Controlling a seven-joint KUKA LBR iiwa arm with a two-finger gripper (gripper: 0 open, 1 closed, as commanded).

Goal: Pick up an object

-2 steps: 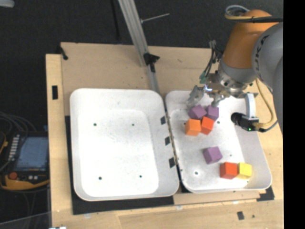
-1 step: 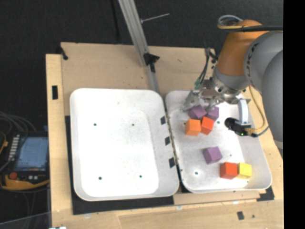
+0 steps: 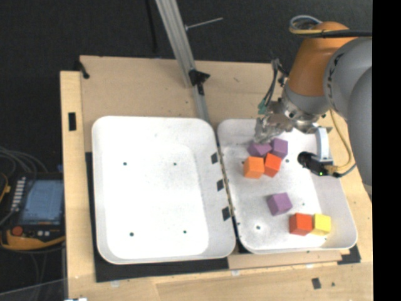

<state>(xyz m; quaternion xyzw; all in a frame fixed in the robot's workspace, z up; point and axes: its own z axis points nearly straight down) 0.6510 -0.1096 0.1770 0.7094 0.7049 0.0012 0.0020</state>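
Dark floor surrounds your tan counter (image 3: 144, 86), which bears two white bins. The jaws (image 3: 269, 128) hang low in the right bin (image 3: 332, 199), just above a tight cluster: two purple blocks (image 3: 258, 148) with two orange blocks (image 3: 254, 167) right beneath them. You cannot tell whether the jaws are open or closed. Nothing looks lifted yet, so the grasp and the raise remain. Farther from the jaws lie a lone purple block (image 3: 279, 202), a red block (image 3: 301, 223) and a yellow block (image 3: 322, 223).

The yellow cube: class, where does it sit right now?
In the camera view the yellow cube lies in the right bin, near its front right corner, touching a red-orange cube on its left, with a purple cube farther up-left.
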